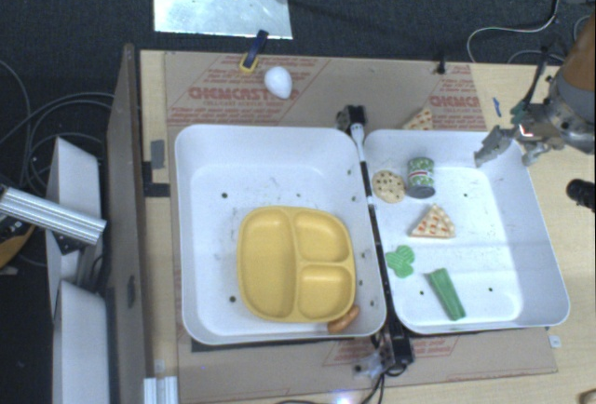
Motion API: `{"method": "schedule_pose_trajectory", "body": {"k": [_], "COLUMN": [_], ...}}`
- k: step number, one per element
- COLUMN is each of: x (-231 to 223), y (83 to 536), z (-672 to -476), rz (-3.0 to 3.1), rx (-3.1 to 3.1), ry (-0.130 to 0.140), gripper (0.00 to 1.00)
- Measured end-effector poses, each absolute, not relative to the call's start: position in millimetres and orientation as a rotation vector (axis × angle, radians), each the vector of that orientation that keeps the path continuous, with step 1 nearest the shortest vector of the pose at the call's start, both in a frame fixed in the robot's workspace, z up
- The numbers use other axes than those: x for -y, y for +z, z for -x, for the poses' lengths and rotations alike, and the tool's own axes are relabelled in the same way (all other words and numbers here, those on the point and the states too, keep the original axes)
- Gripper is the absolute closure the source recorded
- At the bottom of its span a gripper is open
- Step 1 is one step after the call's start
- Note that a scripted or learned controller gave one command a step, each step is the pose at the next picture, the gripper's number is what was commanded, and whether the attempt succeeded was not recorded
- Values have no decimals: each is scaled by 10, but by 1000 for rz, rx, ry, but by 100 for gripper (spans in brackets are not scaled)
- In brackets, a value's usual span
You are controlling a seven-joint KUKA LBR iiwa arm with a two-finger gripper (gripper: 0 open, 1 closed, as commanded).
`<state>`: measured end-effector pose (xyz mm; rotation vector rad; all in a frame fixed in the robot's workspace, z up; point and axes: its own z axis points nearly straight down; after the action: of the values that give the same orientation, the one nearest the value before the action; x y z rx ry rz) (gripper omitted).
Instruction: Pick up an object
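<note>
The left bin (200, 197) holds a yellow divided plate (297, 264) with three compartments, lying in the bin's front half. A small orange-brown piece (342, 321), perhaps a toy sausage, lies at the plate's front right corner, against the bin's rim. Behind this bin, on the cardboard sheet (307, 81) that covers the desk, a white egg (277, 81) sits near a small blue and yellow item (252, 52).

The right bin (531, 249) carries the loose things that could be picked. At its back left a round cookie (387, 186) lies just beside a small can (420, 177) with a green label, which stands on its end. Nearer the front lies a pizza slice (432, 223). Further forward a leafy green piece (400, 261) lies near the divider between the bins, and a long green stick-shaped vegetable (446, 293) lies at a slant close to the front rim. Another pizza-like wedge (419, 120) rests on the cardboard just behind this bin.

The gripper (510, 146) hangs over the back right corner of the right bin, well apart from all these things. Its jaws stand apart, with nothing between them.
</note>
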<state>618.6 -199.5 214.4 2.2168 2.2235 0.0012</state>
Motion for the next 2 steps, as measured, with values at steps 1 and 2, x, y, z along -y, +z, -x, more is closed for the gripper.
{"method": "schedule_pose_trajectory", "body": {"k": [1, 2], "x": [1449, 1182], "y": [1216, 872], "z": [-6342, -6470], "rz": [-2210, -2207], "rx": [-2220, -2224], "ry": [18, 12], "gripper": [0, 0]}}
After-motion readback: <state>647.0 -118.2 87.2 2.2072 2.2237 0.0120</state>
